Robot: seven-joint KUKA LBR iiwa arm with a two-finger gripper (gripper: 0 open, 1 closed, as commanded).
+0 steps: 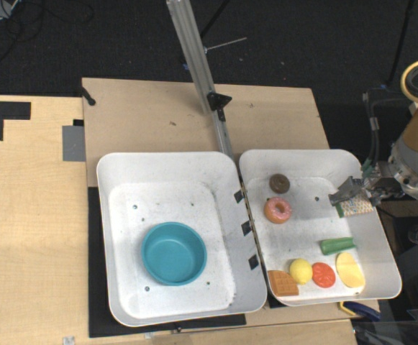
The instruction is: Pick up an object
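The gripper (352, 192) hangs over the right rim of the right bin (316, 160), and a small patterned piece (355, 207) lies directly under it. Whether the gripper is spread or clenched, I cannot tell, because the parts blur together here; I also cannot tell if it touches that piece.

Just below and a little left of the gripper lies a green cylinder (337, 245). Further down from the gripper, a yellow piece (350, 269), a red tomato-like toy (324, 274), a yellow lemon-like toy (301, 270) and an orange waffle-like square (283, 283) sit close together. To the left of the gripper are a pink donut (278, 210) and a brown round toy (279, 184), each standing free. Far to the left, in the left bin (122, 171), rests a blue bowl (174, 253).

To do this step well, I think the gripper should go straight down on one free object, away from the wall, and close only when the object is between its sides.
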